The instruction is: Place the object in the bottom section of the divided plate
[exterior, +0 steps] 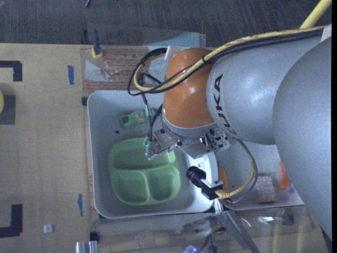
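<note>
Gripper [151,151] is hovering over green divided plate [145,178]; we cannot tell its grip; placing is seeming unfinished.

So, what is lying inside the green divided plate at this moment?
The two small lower sections of the green divided plate look bare. The gripper hangs over the right end of the long upper section and covers it, so anything beneath stays hidden.

The divided plate [145,178] is pale green, sitting in a white bin [97,141]. A lighter green object [131,119] lies beside it. The arm [263,88] is grey with an orange band [187,88], trailed by yellow and black cables [142,75]. The bench [42,157] is tan wood with blue tape marks [71,74].
</note>
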Available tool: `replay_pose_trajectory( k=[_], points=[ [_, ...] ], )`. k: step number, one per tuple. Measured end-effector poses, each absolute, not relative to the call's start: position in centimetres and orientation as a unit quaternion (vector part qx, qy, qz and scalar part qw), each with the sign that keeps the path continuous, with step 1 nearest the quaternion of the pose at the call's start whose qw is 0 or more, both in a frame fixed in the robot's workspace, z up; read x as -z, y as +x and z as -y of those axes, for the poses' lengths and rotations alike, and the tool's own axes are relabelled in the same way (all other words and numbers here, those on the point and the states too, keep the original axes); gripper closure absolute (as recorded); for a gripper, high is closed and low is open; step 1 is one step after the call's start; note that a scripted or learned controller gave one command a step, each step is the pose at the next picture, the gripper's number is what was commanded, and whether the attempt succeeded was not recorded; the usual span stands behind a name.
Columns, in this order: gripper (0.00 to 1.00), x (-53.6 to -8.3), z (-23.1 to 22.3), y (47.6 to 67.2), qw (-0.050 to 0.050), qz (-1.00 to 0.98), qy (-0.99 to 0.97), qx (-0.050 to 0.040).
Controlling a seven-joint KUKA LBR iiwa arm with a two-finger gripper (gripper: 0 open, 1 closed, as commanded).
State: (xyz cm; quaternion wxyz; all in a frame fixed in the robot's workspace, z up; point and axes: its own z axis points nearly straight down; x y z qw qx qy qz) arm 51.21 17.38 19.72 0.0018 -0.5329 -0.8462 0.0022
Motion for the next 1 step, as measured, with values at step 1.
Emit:
replay_pose_trajectory(
  k=[1],
  points=[
    [1.00,-32.51,-15.11,48.06,0.000,0.718,-0.696,-0.0025]
  ],
)
